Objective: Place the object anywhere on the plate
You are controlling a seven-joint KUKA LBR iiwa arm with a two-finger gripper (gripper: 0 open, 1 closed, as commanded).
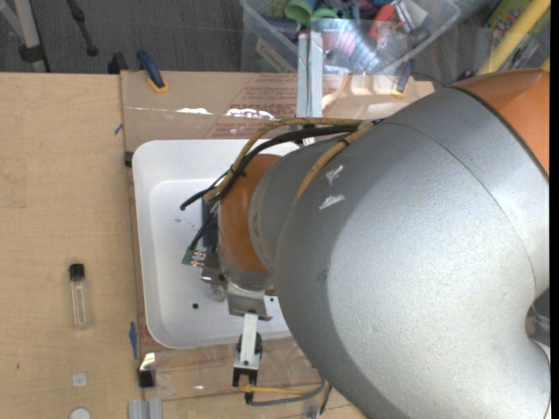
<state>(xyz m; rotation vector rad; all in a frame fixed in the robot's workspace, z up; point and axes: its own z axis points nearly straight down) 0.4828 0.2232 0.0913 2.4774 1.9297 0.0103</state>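
Across the right and centre of the frame, the grey arm (410,260) with its orange band fills the space above 1 white bin (162,234) at centre left. The jaws are hidden beneath the wrist, so I cannot tell their state. Neither object nor plate can be made out. A small vial (79,295) lies on the tabletop (52,164) at lower left. Risk: an unconfirmed grasp could mean releasing nothing, or missing the plate.

1. The grey arm (410,260) covers most of the white bin (166,234).
2. A small clear vial (79,295) lies on the desk (52,173), left of the bin.
3. The claw seems hidden beneath the wrist.
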